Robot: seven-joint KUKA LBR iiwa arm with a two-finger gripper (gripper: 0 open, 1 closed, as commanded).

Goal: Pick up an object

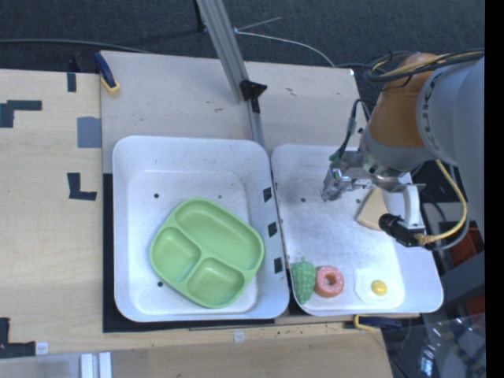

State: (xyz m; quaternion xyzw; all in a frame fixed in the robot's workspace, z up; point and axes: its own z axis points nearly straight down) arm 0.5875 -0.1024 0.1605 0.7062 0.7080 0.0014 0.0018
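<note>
Evidently nothing is lifted yet: the gripper (pixel 337 183) hovers right of centre, its grasp indiscernible, above the donut (pixel 328 281) below.

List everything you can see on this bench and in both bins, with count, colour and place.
Shallow white plastic bins: 2, white, side by side on the bench; left bin, right bin.
Light green divided plastic tray: 1, green, three compartments, in the left bin.
Green knobbly toy: 1, green, near edge of the right bin.
Pink ring doughnut toy: 1, pink, right beside the green toy.
White fried egg toy with yellow yolk: 1, near right corner of the right bin.
Tan wedge-shaped piece: 1, right bin, partly behind the arm.
Gripper: 1, metallic, above the right bin's far half.
</note>
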